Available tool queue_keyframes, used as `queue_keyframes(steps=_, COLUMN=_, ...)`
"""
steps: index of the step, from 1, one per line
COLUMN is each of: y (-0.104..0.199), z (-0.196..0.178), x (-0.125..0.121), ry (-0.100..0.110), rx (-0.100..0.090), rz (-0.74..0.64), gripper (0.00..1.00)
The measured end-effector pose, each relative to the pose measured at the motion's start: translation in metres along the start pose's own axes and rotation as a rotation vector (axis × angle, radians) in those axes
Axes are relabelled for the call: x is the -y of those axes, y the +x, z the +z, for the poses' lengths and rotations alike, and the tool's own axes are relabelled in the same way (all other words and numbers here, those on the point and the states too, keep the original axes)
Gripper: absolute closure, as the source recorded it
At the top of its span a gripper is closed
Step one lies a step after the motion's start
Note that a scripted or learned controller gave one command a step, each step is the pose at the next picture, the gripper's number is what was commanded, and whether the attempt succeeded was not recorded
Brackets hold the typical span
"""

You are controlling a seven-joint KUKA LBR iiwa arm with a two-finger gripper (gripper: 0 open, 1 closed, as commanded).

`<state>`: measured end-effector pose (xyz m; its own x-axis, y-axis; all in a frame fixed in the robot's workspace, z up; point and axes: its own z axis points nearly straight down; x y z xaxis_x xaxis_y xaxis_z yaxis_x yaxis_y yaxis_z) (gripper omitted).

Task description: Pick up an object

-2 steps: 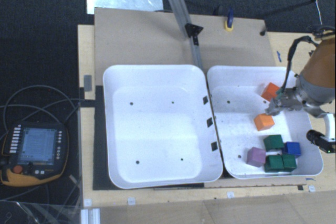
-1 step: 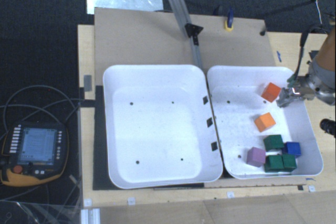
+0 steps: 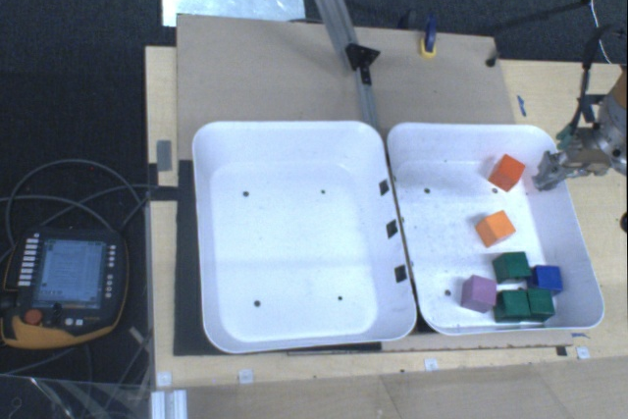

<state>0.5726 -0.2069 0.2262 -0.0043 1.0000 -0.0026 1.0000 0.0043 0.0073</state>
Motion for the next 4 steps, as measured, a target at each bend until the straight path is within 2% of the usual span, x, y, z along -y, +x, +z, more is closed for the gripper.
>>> queue_keyframes(steps=1, y=-0.001, z=-0.055, x=-0.002, ry=-0.001, rx=0.000, rz=-0.001, gripper=1.00)
queue_keyframes(steps=2, y=0.052, z=-0.040, x=-0.013, ry=0.005, rx=-0.004, rz=-0.005, gripper=1.00)
queue_keyframes(steps=4, y=0.161, z=-0.040, x=-0.010, ry=0.004, rx=-0.004, rz=-0.007, gripper=1.00)
